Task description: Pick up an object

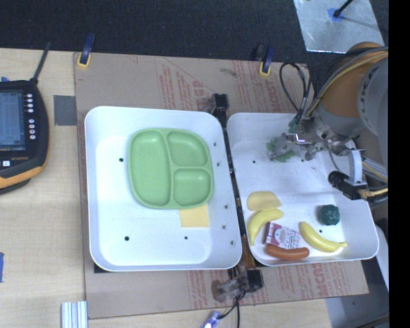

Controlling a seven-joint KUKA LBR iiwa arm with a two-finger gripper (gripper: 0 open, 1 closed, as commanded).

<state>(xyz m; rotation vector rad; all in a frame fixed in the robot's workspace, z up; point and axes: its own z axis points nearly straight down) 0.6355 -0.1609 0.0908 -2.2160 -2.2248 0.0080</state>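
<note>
The gripper (287, 145) hangs over the right bin's (369, 251) far end — grip state unclear, greenish blur there — while the bananas (321, 239) lie toward the near rim.

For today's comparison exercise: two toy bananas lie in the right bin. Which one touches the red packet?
The left banana, curving along the red packet's left edge, below the pale yellow piece. The other banana lies apart to the right, under the dark green ball.

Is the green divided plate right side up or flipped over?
Right side up: the green divided plate shows its three compartments facing upward in the left bin.
</note>
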